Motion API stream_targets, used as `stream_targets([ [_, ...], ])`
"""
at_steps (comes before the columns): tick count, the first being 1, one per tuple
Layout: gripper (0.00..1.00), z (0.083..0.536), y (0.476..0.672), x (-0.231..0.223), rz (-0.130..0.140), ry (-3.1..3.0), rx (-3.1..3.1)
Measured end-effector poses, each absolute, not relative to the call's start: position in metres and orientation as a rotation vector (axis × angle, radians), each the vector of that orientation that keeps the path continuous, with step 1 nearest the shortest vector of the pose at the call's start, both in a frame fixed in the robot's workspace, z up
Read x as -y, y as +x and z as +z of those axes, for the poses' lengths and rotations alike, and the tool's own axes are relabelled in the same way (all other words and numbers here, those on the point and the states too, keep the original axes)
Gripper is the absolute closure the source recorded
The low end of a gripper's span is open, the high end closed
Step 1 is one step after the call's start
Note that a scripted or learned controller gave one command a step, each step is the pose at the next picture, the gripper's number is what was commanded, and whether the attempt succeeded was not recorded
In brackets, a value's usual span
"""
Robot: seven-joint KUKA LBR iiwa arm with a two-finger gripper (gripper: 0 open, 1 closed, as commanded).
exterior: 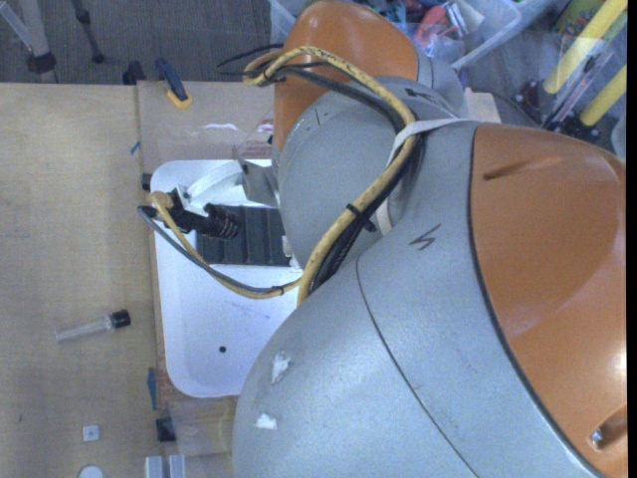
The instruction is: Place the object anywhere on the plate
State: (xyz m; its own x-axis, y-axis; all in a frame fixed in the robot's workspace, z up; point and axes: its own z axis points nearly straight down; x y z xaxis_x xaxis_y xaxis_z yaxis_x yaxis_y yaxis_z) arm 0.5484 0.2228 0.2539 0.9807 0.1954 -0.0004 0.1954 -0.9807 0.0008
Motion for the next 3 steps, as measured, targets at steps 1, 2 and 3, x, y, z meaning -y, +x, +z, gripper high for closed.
stream_targets([
  [1,0.00,0.2538,0.5484,-0.2227,0.000,3.125,-0.309],
  [2,1.00,0.2632,0.5492,-0.2214,0.000,3.124,-0.303],
  [3,0.00,0.2633,0.5491,-0.2215,-0.001,3.124,-0.304],
])
